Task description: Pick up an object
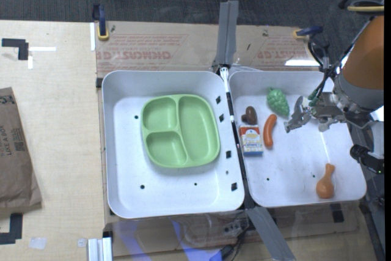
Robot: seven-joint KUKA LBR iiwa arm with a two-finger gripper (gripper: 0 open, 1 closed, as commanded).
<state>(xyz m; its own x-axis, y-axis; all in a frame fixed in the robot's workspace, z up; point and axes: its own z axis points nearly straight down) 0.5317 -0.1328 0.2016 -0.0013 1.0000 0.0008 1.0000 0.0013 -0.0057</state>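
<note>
The right bin [293, 192] holds a green leafy toy [278, 101], a small brown piece [250, 115], an orange sausage [269, 131], a small printed box [251, 140] and an orange drumstick-shaped toy [325, 182]. My gripper [297, 117] hangs over the bin's upper right part, just right of the green toy and the sausage. Its fingers point left and stand apart, with nothing between them.
The left bin [122, 150] carries a green divided plate [181, 130]. A grey divider bar [228, 33] runs up between the bins. A brown paper bag [15, 147] lies at the bench's left edge. Cardboard [159, 46] lies behind the bins.
</note>
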